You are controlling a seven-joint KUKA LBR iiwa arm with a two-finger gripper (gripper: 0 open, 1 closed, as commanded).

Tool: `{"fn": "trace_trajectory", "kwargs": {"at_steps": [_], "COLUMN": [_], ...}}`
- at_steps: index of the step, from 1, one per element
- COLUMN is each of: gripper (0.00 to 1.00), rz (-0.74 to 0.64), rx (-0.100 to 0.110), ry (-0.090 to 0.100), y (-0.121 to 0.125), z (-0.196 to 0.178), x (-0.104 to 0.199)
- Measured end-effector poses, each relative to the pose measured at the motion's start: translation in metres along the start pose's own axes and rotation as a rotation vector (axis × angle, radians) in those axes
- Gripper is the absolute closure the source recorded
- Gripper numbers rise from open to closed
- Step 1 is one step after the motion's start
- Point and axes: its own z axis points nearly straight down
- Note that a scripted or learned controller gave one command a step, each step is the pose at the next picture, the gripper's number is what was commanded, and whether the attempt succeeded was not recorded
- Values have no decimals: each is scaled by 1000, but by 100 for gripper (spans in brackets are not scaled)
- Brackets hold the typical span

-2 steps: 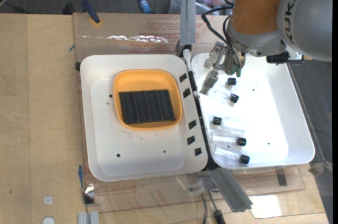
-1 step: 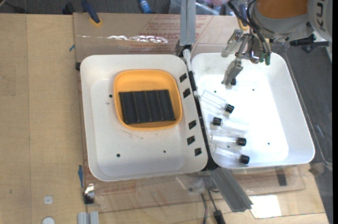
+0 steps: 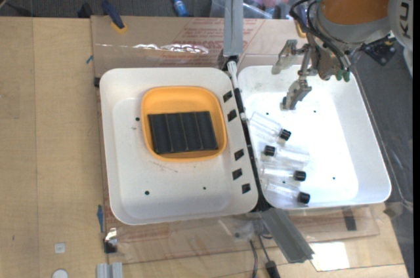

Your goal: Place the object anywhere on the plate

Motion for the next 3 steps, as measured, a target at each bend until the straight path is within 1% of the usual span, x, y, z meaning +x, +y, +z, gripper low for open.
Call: {"fn": "trace_trajectory", "kwargs": {"at_steps": [1,2,3], "gripper": [0,0,100], "rz": [-253,-721,-716], "rx": [2,1,3], "ry": [-4,-3,-16], "y": [-85,-140,-140], "z": [-89,-92,-106], "x": [-7,-5,-7]}}
